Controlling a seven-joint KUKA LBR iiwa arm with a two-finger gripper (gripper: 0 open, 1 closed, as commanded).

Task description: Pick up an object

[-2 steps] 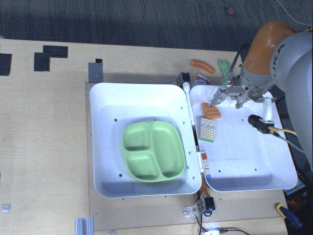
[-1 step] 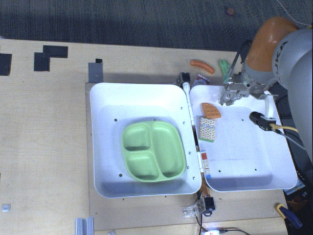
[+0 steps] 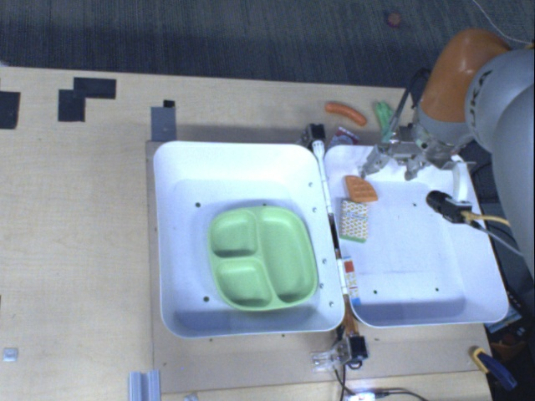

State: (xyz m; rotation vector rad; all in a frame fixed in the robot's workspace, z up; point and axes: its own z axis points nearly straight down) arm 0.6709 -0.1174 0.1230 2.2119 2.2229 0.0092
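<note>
A green divided plate (image 3: 262,256) lay in the left bin (image 3: 180,182). In the right bin (image 3: 435,257), a patterned packet (image 3: 354,220) and an orange waffle-like piece (image 3: 361,190) sat near the left wall. Beyond them, at the far rim, the gripper (image 3: 391,162) hovered with fingers spread wide, holding nothing.

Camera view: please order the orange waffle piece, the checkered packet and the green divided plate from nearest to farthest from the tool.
Measured from the tool:
1. Orange waffle piece, right bin, just below-left of the tool.
2. Checkered packet, right bin, below the waffle piece.
3. Green divided plate, left bin.
</note>
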